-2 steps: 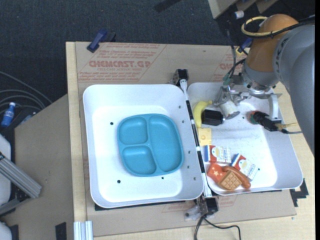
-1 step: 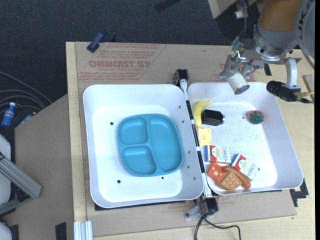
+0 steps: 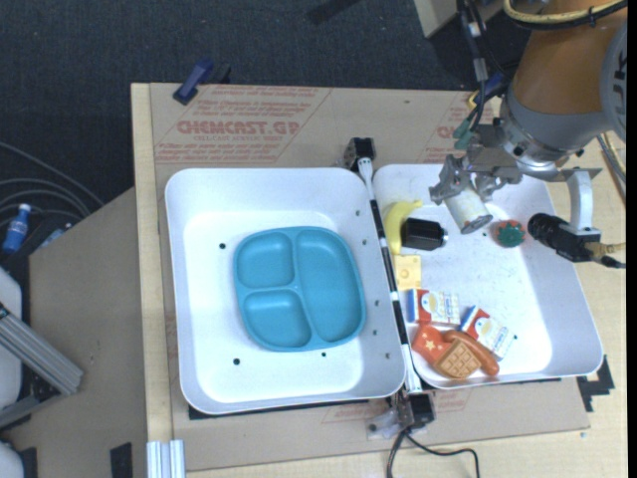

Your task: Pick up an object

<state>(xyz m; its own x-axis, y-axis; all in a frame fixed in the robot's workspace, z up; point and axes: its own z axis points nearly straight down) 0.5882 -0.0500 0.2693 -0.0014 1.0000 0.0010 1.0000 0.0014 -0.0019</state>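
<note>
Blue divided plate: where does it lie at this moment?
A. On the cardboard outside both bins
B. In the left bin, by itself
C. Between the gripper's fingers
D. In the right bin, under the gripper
B. The blue divided plate lies flat in the left bin, apart from the gripper, which is over the right bin.

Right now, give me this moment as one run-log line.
gripper: over right bin, near banana and black block | held: nothing seen | blue tray: left bin
</note>
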